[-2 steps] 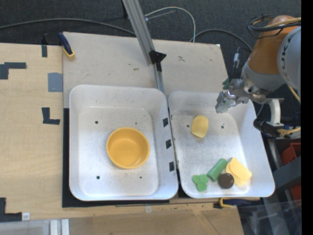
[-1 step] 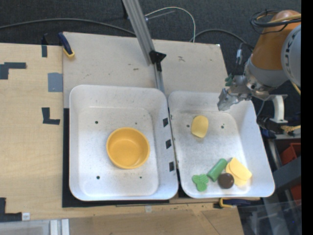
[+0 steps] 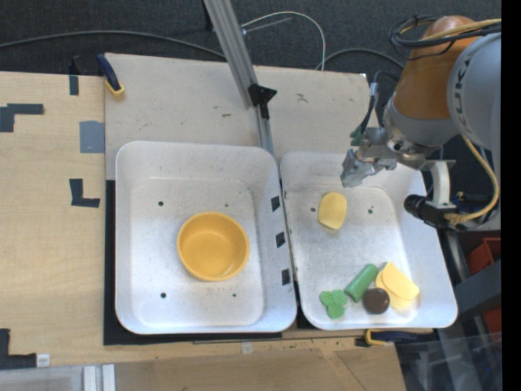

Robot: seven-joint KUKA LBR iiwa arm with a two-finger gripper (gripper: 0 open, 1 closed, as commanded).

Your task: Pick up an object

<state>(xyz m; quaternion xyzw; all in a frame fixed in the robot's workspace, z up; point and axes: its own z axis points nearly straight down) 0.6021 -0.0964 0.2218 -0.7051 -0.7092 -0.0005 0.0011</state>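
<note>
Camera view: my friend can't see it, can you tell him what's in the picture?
A grey and orange robot arm's gripper hangs over the right white bin, just above a pale yellow lump. Green, brown and yellow toys cluster in that bin's near corner. The left bin holds a yellow bowl.

A single fixed camera looks down at a slant from above the bench (image 3: 49, 218), taking in both white bins (image 3: 138, 161) side by side.
</note>
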